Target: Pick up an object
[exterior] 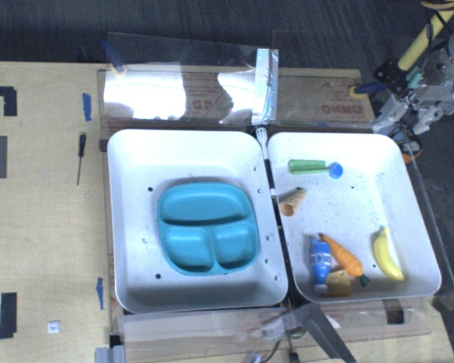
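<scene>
The right bin (386, 161) holds several small objects. A green stick with a blue end (312, 166) lies near its back wall. A tan cone (291, 200) rests by the left wall. At the front lie a blue bottle (320, 258), an orange carrot (343, 255), a brownish lump (338, 280) and a yellow banana (387, 255). My gripper (413, 117) hangs above the bin's back right corner, apart from every object.
The left bin (129, 165) carries a blue divided tray (207, 226). A clear plastic sheet (189, 85) stands behind the bins. Cables and a yellow hose (424, 36) run by the arm at the upper right. A wooden bench surface (38, 225) lies left.
</scene>
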`<state>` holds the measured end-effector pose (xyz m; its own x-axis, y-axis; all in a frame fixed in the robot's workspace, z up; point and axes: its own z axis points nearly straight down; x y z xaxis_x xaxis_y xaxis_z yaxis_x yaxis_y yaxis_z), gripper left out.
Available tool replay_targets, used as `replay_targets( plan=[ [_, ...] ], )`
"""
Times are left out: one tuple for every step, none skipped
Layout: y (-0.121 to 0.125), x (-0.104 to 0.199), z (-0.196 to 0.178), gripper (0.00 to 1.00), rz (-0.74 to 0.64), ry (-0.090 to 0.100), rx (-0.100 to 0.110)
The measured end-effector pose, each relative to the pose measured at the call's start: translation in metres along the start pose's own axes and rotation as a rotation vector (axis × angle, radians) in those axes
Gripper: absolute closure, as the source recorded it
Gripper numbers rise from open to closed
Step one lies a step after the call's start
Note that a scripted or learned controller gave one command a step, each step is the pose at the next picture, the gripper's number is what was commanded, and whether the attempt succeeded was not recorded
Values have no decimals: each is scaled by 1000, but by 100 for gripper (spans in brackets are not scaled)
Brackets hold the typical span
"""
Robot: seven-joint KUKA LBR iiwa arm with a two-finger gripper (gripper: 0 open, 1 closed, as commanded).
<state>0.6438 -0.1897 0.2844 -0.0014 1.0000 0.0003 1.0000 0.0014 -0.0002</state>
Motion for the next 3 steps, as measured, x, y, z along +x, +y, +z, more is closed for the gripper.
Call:
replay_targets(
  plan=[
    [-107,2,107,0,-26,1,9],
    [-156,-17,188,0,25,7,-4],
    [-156,-19,179,100,28,3,-5]
  ],
)
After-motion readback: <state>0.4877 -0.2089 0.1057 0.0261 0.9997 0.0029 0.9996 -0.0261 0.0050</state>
